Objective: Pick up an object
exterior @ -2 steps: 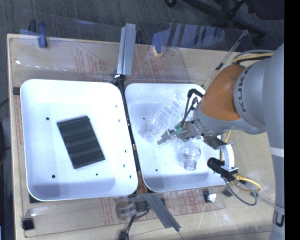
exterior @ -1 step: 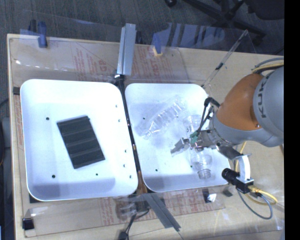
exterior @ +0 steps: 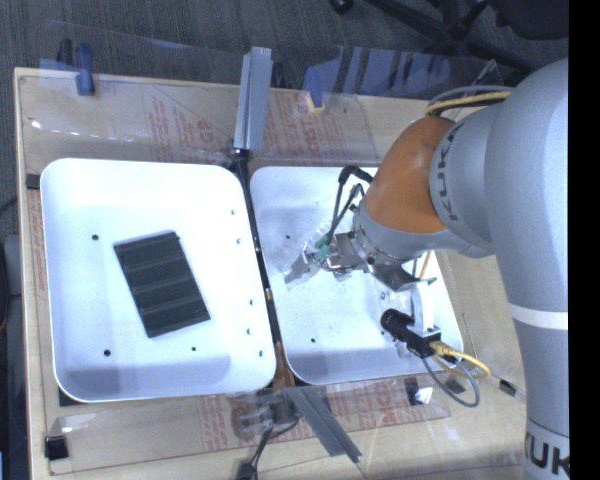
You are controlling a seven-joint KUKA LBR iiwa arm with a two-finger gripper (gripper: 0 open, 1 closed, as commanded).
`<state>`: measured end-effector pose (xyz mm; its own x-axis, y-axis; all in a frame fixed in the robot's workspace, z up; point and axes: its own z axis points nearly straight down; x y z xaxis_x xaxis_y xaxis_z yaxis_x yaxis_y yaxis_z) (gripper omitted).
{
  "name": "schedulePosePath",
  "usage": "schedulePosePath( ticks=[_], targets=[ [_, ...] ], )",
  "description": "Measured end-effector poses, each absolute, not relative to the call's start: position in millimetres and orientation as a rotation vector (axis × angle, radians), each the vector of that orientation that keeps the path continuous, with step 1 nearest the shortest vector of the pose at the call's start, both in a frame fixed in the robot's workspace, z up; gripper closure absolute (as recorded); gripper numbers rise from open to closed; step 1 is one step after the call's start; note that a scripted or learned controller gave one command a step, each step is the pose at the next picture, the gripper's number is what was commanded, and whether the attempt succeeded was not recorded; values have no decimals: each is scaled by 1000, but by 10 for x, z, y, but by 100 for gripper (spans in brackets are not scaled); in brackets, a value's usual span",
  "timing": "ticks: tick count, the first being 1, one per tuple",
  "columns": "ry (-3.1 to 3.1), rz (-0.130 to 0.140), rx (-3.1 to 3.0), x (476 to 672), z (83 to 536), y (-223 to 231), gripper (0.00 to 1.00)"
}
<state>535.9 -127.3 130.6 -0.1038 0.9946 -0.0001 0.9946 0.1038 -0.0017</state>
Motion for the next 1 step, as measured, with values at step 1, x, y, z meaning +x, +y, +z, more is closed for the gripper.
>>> schedulePosePath(
  ticks=[1],
  targets=[
    [-2125, 4, -2309, 6088, 932, -1617, 0]
  ],
)
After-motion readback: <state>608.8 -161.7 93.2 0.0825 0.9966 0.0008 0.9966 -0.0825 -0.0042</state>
